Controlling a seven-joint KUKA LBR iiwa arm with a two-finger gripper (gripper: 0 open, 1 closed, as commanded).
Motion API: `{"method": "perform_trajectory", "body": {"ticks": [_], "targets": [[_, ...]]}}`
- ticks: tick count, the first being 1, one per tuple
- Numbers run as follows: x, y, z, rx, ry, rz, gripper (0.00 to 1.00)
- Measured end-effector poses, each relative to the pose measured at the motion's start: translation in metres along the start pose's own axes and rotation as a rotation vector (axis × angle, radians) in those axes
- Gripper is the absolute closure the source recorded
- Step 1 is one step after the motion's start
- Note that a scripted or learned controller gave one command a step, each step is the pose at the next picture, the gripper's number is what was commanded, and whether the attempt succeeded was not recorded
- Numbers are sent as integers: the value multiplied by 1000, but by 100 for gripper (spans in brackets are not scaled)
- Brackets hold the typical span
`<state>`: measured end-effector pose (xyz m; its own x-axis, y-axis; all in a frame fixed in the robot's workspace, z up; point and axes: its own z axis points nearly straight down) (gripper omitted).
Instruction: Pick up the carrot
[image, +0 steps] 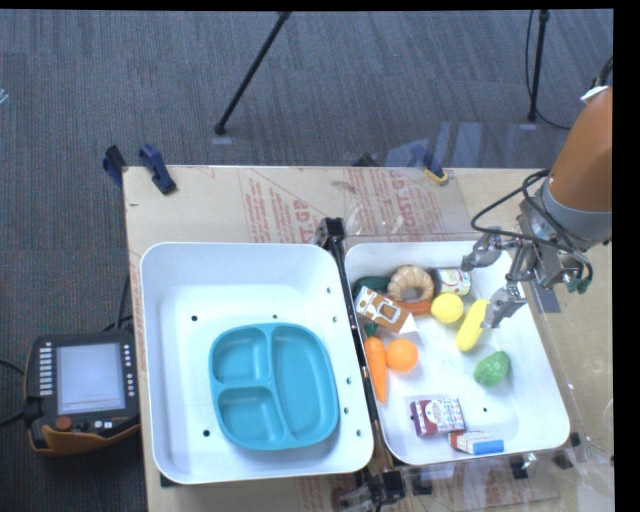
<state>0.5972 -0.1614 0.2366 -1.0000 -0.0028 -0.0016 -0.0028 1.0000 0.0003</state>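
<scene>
So far I have nothing done: the carrot (376, 367) lies untouched at the right bin's (556, 400) left wall beside the orange (402, 355), while my gripper (505, 297), fingers apart and empty, hangs over the banana (470, 325), well apart.

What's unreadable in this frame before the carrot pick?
- Tool, camera view: small and cluttered with cables, so finger state is unclear.
- Arm: cut off by the right edge.
- Carrot: lies against the right bin's left wall; its top end is crowded by a small box, exact end unclear.
- Dark green item: mostly hidden behind that box.
- Box labels: too small to read.
</scene>
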Motion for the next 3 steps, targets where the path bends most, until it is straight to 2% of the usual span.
{"method": "perform_trajectory", "body": {"ticks": [1,2,3], "targets": [[14,41,150,-5,14,90,0],[84,81,151,-2,8,118,0],[118,158,46,-3,-7,143,0]]}}
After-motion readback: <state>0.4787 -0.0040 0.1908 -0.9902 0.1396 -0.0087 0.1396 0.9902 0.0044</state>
